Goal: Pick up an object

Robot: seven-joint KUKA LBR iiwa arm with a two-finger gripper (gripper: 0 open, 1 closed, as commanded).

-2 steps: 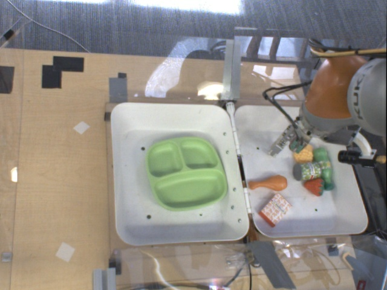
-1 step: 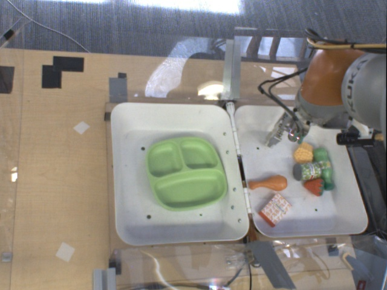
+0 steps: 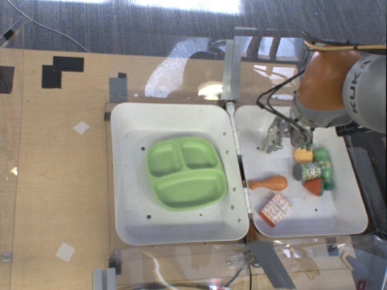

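Clutter was the chief hazard. The toys lay packed together in the right bin [image 3: 357, 219], and the gripper [image 3: 284, 139] hung over its upper half, just above and left of the yellow corn-like piece [image 3: 303, 155]. Nothing could be seen between its fingers; whether they stood apart or pressed together could not be told from this angle.

Taking the corn-like piece as landmark: a green toy [image 3: 321, 154] touched it on the right, a small printed can [image 3: 310, 171] lay just below it, another green piece [image 3: 328, 176] sat to the right of that can, and a red strawberry-like toy [image 3: 314, 187] lay lower again. In my judgement a descent here risked the fingers straddling two toys at once, or nudging one sideways so that the grasp closed on nothing. The rounded shapes looked likely to roll or squirt out of a pinch.

Well below and left of the corn-like piece lay an orange drumstick [image 3: 269, 183], apart from the cluster, and further down a small patterned box [image 3: 275, 209]. Either looked an easier, lonelier target.

The left bin [image 3: 130, 216] held a green divided tray [image 3: 186, 173], its compartments bare.
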